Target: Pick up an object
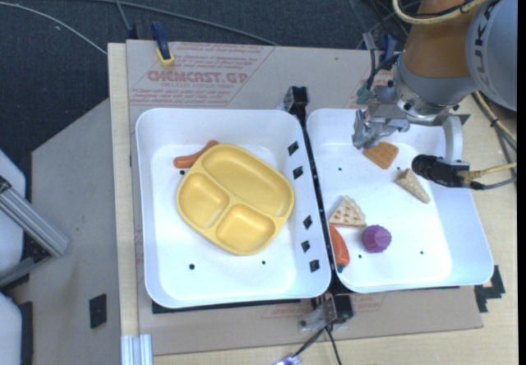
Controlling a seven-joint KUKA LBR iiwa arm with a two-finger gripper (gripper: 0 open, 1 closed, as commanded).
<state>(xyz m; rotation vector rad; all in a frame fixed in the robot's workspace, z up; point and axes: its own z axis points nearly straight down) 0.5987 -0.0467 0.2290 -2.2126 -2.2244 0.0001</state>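
Two shallow white bins, a left bin [156, 215] and a right bin [444, 232], sit side by side on the table. The left holds one yellow divided plate [235, 197] and one orange sausage [193, 156]. The right holds one toast-brown piece [382, 155], one pale wedge [412, 185], one waffle triangle [348, 213], one purple object [376, 237] and one carrot [340, 247]

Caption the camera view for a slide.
KUKA arm's gripper poised over a brown food piece in the right bin; yellow tray in the left bin.
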